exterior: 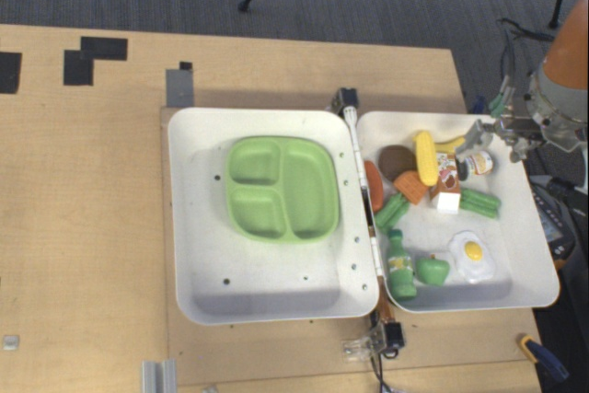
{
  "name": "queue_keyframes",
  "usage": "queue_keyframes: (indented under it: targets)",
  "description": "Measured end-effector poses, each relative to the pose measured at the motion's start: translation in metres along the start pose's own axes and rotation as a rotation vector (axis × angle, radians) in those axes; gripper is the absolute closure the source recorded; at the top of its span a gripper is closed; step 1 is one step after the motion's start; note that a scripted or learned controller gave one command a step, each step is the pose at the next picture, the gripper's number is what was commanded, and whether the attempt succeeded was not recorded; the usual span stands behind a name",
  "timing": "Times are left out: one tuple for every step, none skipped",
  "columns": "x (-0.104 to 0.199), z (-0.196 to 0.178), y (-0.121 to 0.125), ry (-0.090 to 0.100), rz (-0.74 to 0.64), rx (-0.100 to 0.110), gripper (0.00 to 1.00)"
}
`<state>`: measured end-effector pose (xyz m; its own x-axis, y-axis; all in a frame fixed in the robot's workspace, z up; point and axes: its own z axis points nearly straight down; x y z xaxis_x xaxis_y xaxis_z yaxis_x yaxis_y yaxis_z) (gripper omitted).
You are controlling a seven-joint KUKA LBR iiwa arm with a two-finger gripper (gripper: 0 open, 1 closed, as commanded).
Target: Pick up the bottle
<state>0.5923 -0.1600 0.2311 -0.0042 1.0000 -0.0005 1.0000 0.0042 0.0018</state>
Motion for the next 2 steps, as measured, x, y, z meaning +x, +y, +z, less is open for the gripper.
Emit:
queue_keyframes:
  targets:
    - [0.057,0.054,-0.02,0.001,-0.028,0.002,0.0]
    - [0.074,0.104,-0.054,0.001,0.043,0.002,0.0]
